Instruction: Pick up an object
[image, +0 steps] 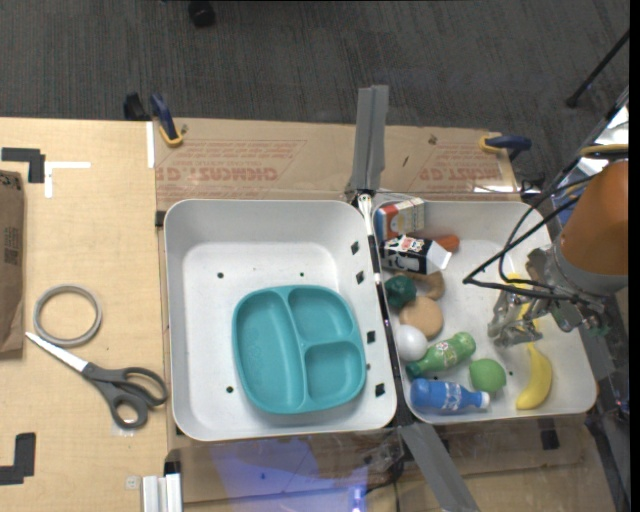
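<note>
Now gripper (512, 328) hangs low near right bin (575, 405) right edge — finger state unclear, grasp cannot be told. Banana (537, 380) just below, by near-right corner; risk — curved fruit slips, wall blocks descent.

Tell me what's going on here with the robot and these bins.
The arm reaches into the right bin, its gripper low over the bin's right side, just above a banana. Nothing shows between its fingers. The same bin holds a green ball, a blue bottle, a green bottle, a white ball and a carton. The left bin holds a teal tray.
</note>
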